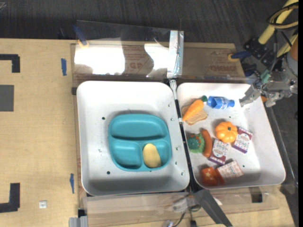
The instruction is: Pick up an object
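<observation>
The gripper [249, 97] hangs over the right bin's [272, 148] far right corner; whether it is open cannot be told. Toys, including an orange pumpkin [226, 132], lie below. The tan tabletop [35, 141] meets dark floor [142, 4].

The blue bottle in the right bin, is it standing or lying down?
Lying down. The blue bottle rests on its side on the floor of the right bin, its long axis running across the view, beside the orange carrot.
</observation>
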